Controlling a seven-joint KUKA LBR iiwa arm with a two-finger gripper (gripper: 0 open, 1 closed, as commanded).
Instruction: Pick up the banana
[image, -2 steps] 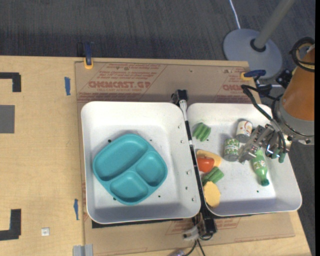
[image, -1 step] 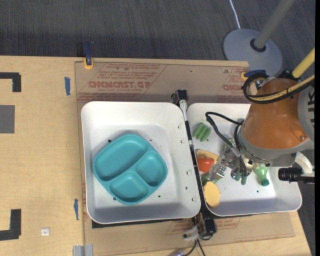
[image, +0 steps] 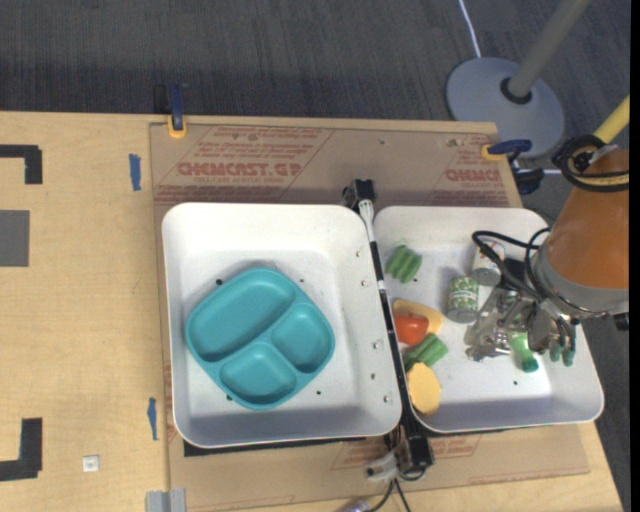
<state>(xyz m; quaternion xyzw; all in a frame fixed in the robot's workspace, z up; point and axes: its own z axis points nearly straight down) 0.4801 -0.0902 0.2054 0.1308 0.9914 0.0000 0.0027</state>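
Down at the near-left corner of the right bin (image: 575, 400): banana (image: 424, 386), yellow, lying against the divider side, well apart from the gripper (image: 487, 343) and off to its left and a little nearer the camera. Just above the banana, between it and the gripper: green piece (image: 430, 351), then red-orange tomato-like piece (image: 411, 326) touching a yellow wedge (image: 432, 320). Farther up and left of the gripper: another green vegetable (image: 404, 263), near the divider. Just above the gripper: small pale green can (image: 463, 296), close by. Gripper itself low over the bin floor, right of centre, metal fingers tangled with dark cables; open or closed, cannot tell. Small green object (image: 525, 352) just to its right, touching or merely beside, unclear. Far to the left, in the left bin (image: 190, 240): teal divided plate (image: 261, 336), three compartments, tilted diagonally.
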